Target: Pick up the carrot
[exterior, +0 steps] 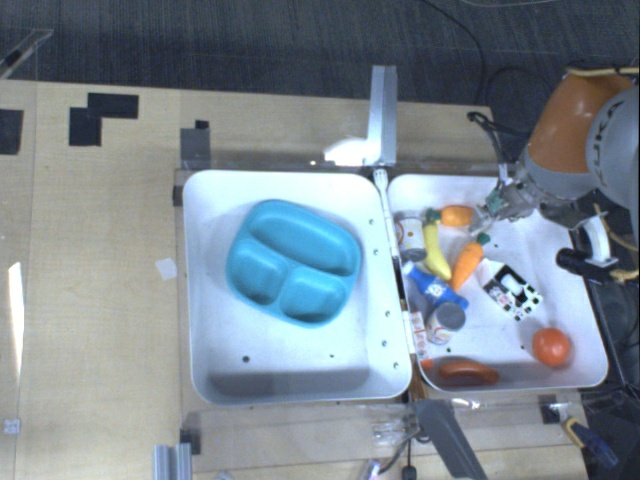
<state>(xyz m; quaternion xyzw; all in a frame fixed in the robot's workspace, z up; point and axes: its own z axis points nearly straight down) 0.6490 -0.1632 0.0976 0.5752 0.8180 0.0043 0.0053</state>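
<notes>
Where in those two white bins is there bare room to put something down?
Left bin: bare floor all round the blue tray. Right bin: one patch between carrot and tomato; crowded along its left wall, by the banana.

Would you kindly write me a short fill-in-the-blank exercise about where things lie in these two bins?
1. The blue divided plate lies in the ____ bin.
2. The carrot lies in the ____ bin.
3. Just left of the carrot lies a yellow ____.
4. The gripper hovers above the carrot's ____ end.

Missing words: left; right; banana; upper

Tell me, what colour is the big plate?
Blue: the plate shows best in the camera view.
</notes>
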